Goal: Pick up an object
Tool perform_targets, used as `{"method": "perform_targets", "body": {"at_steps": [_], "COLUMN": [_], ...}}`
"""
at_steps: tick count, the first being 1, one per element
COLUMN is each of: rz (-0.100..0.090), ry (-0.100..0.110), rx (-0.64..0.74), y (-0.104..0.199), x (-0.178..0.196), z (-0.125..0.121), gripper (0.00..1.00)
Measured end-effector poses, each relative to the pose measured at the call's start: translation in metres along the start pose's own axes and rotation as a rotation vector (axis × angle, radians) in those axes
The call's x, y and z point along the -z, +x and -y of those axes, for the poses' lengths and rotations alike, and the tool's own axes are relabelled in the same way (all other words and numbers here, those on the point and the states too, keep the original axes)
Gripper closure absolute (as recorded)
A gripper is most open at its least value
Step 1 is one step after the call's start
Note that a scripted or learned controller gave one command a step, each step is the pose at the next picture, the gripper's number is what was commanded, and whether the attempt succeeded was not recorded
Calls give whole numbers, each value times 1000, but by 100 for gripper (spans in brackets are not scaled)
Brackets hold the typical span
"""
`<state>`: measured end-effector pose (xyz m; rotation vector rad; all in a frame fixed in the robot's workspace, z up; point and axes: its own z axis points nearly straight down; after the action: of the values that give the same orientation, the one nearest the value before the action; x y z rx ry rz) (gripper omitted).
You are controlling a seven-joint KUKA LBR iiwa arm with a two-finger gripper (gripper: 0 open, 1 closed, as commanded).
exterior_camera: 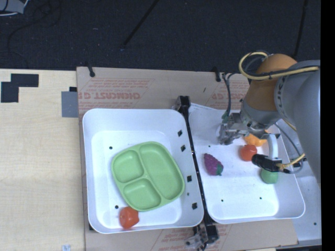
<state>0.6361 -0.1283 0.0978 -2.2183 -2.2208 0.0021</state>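
My gripper [228, 135] hangs low over the far part of the right bin [246, 205], close to its back wall. A purple bunch of grapes [213, 164] lies in front of it and slightly to the left, apart from it. A red-orange round fruit [248, 152] rests just right of the gripper, with an orange piece [255, 139] behind it. A green item [270, 177] sits near the bin's right wall. Nothing shows between the gripper and the bin floor.
The left bin [87, 140] holds a green divided plate [147, 175] and a red-orange fruit [129, 217] at its front edge. A black divider [191, 161] runs between the two bins. The arm's grey body [301, 109] overhangs the right bin's far right corner.
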Motion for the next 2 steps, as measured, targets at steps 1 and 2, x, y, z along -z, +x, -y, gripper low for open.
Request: {"method": "perform_targets", "body": {"at_steps": [1, 2], "rz": [1, 1], "ry": [-5, -5], "rx": [1, 1], "y": [1, 9], "x": [43, 90], "z": [-2, -3], "gripper": [100, 100]}}
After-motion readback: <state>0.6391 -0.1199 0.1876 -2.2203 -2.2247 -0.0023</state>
